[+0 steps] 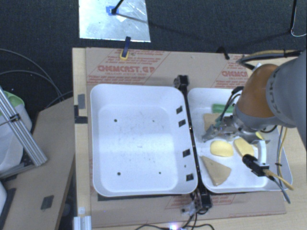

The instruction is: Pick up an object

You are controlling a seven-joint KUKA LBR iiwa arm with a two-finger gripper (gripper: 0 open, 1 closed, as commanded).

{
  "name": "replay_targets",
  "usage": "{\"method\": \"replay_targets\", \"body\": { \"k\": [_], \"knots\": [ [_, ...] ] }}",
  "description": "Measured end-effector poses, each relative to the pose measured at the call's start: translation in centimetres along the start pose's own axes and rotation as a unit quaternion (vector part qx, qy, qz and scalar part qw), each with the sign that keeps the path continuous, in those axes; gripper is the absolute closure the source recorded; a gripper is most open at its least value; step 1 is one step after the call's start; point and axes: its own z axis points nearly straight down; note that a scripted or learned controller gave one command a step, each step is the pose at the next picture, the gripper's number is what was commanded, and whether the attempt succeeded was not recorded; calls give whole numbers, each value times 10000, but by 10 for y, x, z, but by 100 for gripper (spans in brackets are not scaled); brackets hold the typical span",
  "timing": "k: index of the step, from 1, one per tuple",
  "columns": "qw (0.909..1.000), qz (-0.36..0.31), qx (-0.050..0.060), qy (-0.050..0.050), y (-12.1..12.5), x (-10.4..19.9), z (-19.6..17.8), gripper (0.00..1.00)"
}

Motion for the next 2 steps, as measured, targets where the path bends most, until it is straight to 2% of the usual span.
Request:
{"method": "replay_targets", "body": {
  "k": [1, 2],
  "knots": [
    [10000, -23, -40, -10, 52, -13, -1, 0],
    [10000, -30, -29, -3, 50, -12, -12, 100]
  ]
}}
